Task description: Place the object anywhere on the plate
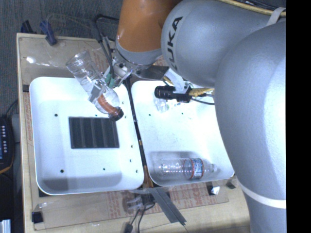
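Note:
The dark ribbed plate lies flat in the middle of the left bin. My gripper hangs below the orange wrist band, over the left bin's upper right part, just up and right of the plate's far right corner. A clear glassy shape with a small brown-orange end stretches slantwise at the gripper; whether it is held I cannot tell. A clear plastic bottle with a red-blue label lies on its side near the front wall of the right bin.
The grey arm covers the right bin's far and right sides. A black cable fitting juts out over the right bin's back. The ridge between the bins runs just right of the plate. Wooden bench edges frame both bins.

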Controlling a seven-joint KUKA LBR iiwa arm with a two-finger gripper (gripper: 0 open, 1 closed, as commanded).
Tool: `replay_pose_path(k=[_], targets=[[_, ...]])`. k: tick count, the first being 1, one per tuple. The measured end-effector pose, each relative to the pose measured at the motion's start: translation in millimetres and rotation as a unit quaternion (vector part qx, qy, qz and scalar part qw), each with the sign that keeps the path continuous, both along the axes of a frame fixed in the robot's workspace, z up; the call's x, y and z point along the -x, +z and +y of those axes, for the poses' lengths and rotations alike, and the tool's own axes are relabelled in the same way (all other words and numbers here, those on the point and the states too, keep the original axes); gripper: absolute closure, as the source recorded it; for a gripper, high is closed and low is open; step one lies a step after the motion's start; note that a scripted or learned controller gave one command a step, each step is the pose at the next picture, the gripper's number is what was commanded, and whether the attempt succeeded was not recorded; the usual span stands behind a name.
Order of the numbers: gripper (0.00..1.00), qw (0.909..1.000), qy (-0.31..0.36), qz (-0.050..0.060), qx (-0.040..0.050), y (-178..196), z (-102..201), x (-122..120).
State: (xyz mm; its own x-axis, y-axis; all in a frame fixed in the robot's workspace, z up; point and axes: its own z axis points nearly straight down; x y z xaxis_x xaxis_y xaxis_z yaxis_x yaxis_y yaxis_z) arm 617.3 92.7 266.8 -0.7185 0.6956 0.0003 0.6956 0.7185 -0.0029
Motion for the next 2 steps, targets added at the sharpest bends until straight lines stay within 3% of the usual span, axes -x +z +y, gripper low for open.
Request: replay_pose_path(k=[1, 2], targets=[[1.00, 0.9991, 0.042, 0.002, -0.0004, -77.2, -32.0, 17.1], [0.00, 0.9991, 0.042, 0.001, -0.0005, -76.1, -32.0, 16.6]])
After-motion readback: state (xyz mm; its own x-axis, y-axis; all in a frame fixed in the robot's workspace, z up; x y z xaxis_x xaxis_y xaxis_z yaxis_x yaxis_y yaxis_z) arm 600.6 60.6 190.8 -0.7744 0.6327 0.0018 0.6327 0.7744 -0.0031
